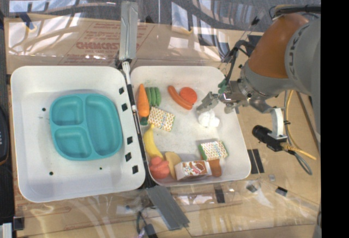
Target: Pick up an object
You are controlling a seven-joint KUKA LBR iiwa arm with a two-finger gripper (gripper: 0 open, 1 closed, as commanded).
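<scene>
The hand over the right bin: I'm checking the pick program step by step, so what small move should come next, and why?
Probably a short, straight descent. The hand hovers at the right bin, just above a small white object, which lies apart from the orange-red toy and the patterned packet. Nothing is visibly between its fingers, so lowering onto that isolated piece seems the simplest try.
</scene>
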